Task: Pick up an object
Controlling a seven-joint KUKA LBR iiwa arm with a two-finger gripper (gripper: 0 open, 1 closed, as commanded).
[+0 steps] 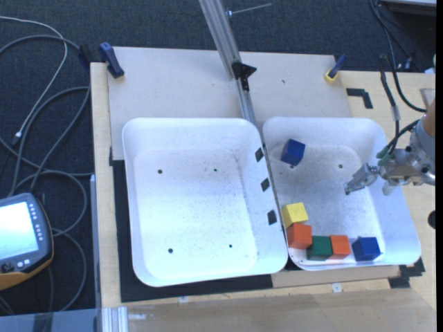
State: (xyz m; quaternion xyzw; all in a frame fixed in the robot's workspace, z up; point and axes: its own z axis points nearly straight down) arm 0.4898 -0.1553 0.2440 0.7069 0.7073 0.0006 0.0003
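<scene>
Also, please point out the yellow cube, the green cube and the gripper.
yellow cube (295, 213), camera view, top face
green cube (320, 247), camera view, top face
gripper (368, 182), camera view, between fingertips

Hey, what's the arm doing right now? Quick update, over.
Gripper low over right bin, holding nothing. Lone blue cube sits apart to its left. Five cubes clustered along the near wall, yellow cube among them. Nothing blocking.

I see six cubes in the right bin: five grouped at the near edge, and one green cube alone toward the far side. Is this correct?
Not quite. The camera view shows that the lone cube toward the far side of the right bin is blue, not green. The green cube sits in the group at the near edge, between two orange cubes. The rest is right: six cubes, five of them grouped.
</scene>
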